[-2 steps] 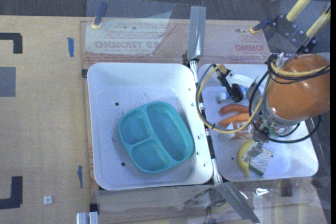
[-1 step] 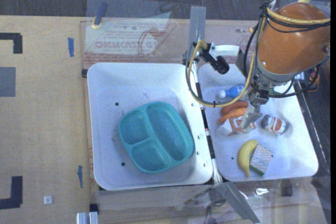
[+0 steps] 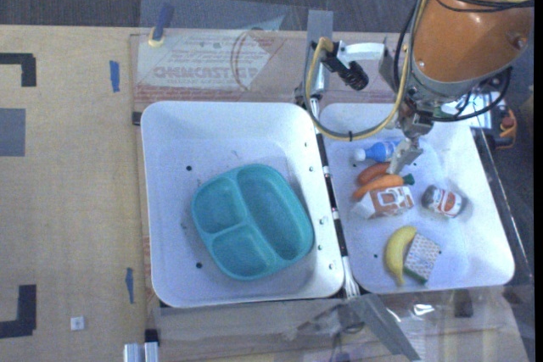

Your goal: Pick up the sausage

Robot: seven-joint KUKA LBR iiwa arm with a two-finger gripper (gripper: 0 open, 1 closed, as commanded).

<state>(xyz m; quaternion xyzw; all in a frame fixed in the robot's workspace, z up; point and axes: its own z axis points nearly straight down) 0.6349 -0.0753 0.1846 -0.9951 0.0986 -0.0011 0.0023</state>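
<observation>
Arm (image 3: 462,25) reaching down over right bin (image 3: 492,258) | fingers (image 3: 410,157) above sausage (image 3: 373,174) | grip state unclear

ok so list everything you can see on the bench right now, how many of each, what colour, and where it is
left bin: 1, white, left half of the bench
divided plate: 1, teal, three compartments, lying in the left bin
right bin: 1, white, beside the left bin
sausage: 1, reddish brown, upper left of the right bin, just above the carrot
carrot: 1, orange with a green tip, touching the sausage
bottle: 1, blue and white, lying above the sausage
carton: 1, white and orange, middle of the right bin
can: 1, white and red, on its side, right of the carton
banana: 1, yellow, lower part of the right bin
sponge: 1, green and pale, against the banana
arm: 1, grey with orange band, over the right bin
hand: 1, grey, just above the carrot's green tip
</observation>
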